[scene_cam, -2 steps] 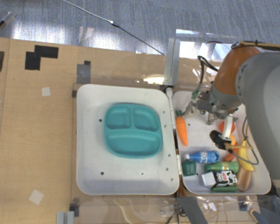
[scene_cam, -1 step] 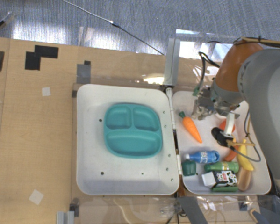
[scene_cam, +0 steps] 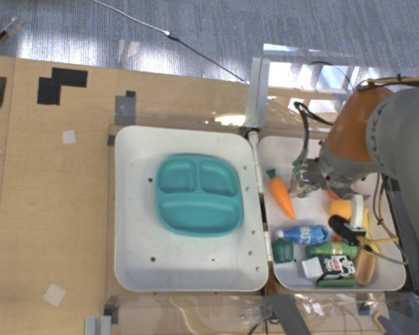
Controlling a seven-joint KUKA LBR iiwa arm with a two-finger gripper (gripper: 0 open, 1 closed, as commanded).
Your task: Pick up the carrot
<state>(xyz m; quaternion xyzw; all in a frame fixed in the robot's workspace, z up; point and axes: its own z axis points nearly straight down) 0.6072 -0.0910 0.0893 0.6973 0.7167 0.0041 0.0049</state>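
Camera view, large to small: wooden bench (scene_cam: pixel 53 211) across the left and middle of the frame; left bin (scene_cam: pixel 134 194) at centre, bearing a teal divided plate (scene_cam: pixel 197 195); right bin (scene_cam: pixel 284 150) at centre right, crowded along its lower half; grey arm (scene_cam: pixel 400 131) with the orange band reaching in from the upper right; gripper (scene_cam: pixel 305 181) hanging over the upper part of the right bin, just right of the target (whether spread or closed, impossible to tell from this slant; nothing visibly held). Then the blue bottle (scene_cam: pixel 302 235) lying low in that bin, and last the carrot (scene_cam: pixel 283 196), slanted along the bin's left wall, green end uppermost, tip pointing down-right toward the bottle, apart from it. Probably still the approach. For a clean pick: shift left over the carrot's thick middle, turn the wrist to close across its width, descend straight, keep clear of the wall and the bottle.
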